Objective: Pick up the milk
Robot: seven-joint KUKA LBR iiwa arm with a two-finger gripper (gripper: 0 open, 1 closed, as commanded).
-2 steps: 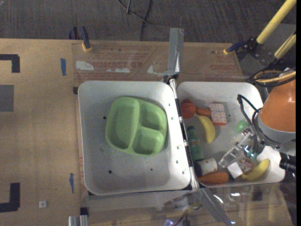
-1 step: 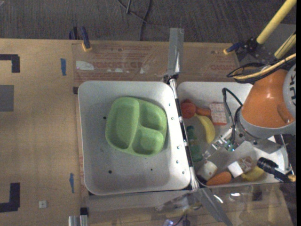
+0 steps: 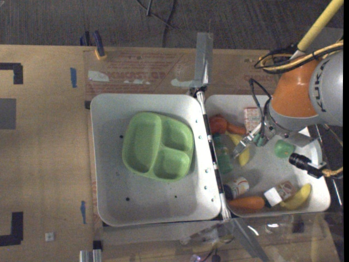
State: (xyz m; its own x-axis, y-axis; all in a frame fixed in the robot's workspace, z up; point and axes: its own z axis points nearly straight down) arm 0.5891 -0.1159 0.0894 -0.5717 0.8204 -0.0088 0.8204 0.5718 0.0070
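Note:
The milk looks like a small carton with a white end, lying on its side near the front of the right bin, between an orange carrot and a banana. My gripper hangs over the middle of that bin, well behind the milk and to its left. Its fingers point left and stand open with nothing between them, just above a yellow fruit.
The right bin also holds a pink-and-white box, a red tomato, a green bottle, a small can and a green block. A green divided plate lies in the left bin.

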